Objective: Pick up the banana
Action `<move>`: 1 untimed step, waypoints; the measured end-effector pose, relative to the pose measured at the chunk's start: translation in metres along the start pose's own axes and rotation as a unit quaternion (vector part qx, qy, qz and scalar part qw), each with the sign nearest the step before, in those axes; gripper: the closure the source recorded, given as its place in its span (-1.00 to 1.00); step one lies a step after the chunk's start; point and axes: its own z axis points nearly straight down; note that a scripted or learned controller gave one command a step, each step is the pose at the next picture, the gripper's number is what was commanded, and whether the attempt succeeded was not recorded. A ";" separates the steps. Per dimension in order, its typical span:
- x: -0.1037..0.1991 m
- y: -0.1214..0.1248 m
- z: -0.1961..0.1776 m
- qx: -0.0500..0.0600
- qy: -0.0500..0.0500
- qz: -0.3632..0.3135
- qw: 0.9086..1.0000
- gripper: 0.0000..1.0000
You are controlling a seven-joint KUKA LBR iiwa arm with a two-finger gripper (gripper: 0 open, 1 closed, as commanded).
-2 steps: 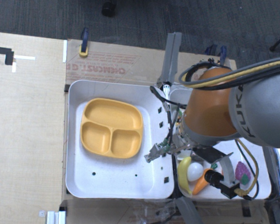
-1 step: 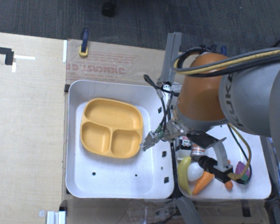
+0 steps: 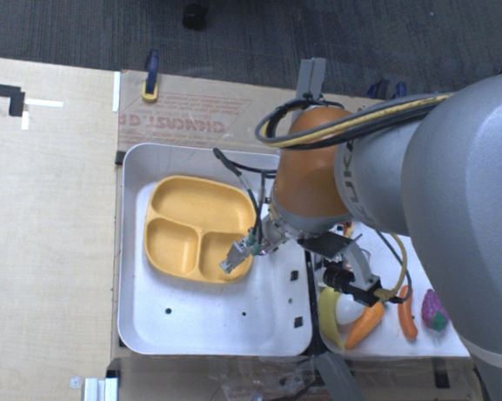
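Observation:
The banana (image 3: 329,319), pale yellow-green, lies in the right bin (image 3: 448,348) against its left wall, curving toward the front edge. The arm partly covers its upper end. My gripper (image 3: 240,257) is off to the banana's left, in the left bin (image 3: 205,327), low over the right rim of a yellow divided plate (image 3: 198,227). I see nothing held in it. The arm's orange band (image 3: 310,170) and grey wrist hang above the wall between the two bins.
An orange carrot (image 3: 363,326) lies touching the banana's right side. A second small orange piece (image 3: 407,320) and a purple item (image 3: 435,310) lie further right. Black cables (image 3: 349,278) trail from the wrist over the banana's top.

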 end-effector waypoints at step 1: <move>-0.004 -0.030 -0.082 0.000 -0.001 0.083 0.997 -1.00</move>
